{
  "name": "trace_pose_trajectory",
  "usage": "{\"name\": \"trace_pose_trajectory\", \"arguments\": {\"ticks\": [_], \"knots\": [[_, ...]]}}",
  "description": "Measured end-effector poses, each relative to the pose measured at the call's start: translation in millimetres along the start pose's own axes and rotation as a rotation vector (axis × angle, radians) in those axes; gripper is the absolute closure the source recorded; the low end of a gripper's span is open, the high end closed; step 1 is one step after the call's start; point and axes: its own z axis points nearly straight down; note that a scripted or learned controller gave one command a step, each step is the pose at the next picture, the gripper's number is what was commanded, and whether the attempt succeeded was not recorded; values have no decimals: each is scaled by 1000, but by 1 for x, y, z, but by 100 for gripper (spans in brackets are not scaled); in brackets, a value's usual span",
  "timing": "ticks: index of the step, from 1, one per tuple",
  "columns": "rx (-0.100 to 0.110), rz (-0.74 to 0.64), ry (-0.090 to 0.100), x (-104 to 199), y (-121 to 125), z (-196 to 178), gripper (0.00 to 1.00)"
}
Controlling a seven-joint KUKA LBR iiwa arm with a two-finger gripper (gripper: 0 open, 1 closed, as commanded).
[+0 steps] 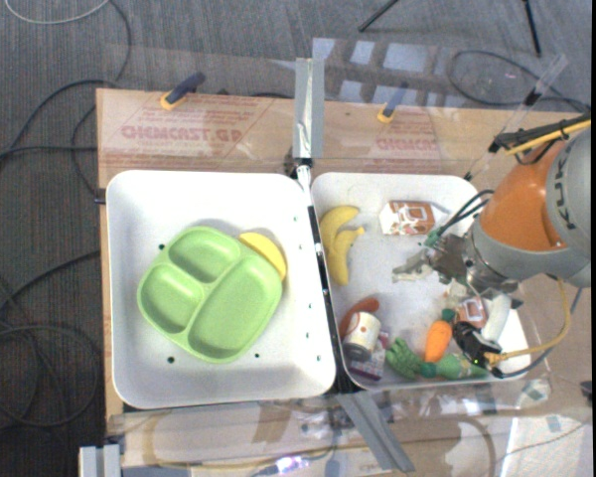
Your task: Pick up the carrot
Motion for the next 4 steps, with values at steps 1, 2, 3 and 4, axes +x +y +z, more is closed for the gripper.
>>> {"name": "trace_pose_trajectory", "arguments": {"ticks": [1, 2, 3, 4], "knots": [[51, -64, -42, 66, -11, -35, 0], [40, 448, -56, -16, -30, -40, 0], [18, 475, -43, -21, -26, 25, 0], [27, 475, -44, -21, -27, 19, 100]]}}
